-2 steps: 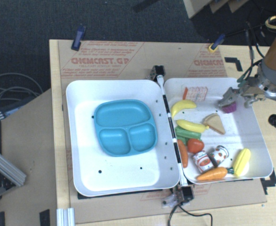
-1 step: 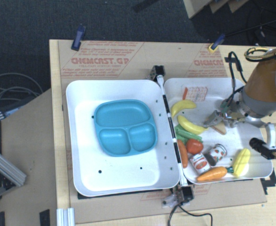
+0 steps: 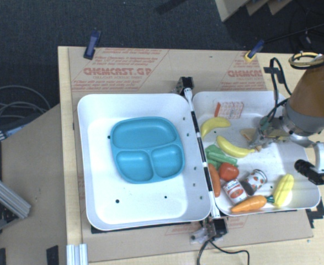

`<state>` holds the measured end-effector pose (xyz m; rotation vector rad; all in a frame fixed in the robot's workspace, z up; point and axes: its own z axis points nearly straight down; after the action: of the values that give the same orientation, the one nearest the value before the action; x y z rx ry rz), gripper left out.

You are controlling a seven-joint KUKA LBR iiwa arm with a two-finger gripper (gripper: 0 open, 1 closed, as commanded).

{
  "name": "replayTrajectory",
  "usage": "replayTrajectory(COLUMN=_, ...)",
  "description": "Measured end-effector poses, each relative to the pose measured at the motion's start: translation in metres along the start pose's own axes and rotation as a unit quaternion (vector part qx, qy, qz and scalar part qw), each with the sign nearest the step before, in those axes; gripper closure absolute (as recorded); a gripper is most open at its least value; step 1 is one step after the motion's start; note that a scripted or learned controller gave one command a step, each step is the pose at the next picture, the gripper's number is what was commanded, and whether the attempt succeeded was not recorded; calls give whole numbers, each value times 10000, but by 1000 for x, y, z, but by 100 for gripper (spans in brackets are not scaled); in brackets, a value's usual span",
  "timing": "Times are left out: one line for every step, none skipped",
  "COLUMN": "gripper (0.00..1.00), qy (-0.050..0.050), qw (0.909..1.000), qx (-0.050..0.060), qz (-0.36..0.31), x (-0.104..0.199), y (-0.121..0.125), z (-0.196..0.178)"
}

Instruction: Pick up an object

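Note:
The right bin (image 3: 244,97) holds several toy foods. Two yellow bananas (image 3: 214,126) (image 3: 233,147) lie near its middle. Below them are a green pepper (image 3: 219,154), a red tomato (image 3: 228,171), a thin carrot (image 3: 213,180), a red-and-white can (image 3: 234,190), a fat orange carrot (image 3: 249,204) and a yellow corn cob (image 3: 283,190). My gripper (image 3: 259,137) is low inside this bin, just right of the lower banana's tip. The arm's orange band (image 3: 312,95) is above it.
The left bin (image 3: 95,164) holds a blue divided plate (image 3: 147,148). A red-and-white card (image 3: 233,110) lies at the back of the right bin. A black part (image 3: 311,171) juts in by that bin's right wall. Cables run along the bench's right side.

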<state>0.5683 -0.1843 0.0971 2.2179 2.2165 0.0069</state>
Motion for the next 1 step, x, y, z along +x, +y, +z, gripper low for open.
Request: replayTrajectory(gripper=100, qy=7, qw=10000, qx=35, qz=-8, x=37, y=50, z=-34)
